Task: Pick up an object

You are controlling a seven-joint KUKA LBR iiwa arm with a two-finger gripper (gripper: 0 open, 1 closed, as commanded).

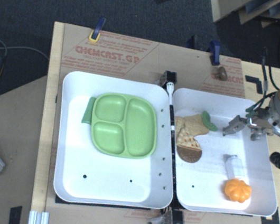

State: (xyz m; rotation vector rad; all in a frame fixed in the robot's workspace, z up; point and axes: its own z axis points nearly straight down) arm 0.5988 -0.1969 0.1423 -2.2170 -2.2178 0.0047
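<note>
Over the right bin [273, 175], near its far wall, the gripper [244, 127] hangs with fingers spread and nothing between them, probably poised to choose; the orange pumpkin [237, 190] and small white bottle [234, 166] lie apart toward the bin's near edge, so either looks reachable.

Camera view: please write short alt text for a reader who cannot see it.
A grey robot arm's gripper hovers over the right white bin, which holds an orange pumpkin toy and a waffle-patterned piece. The left bin holds a green divided plate.
</note>
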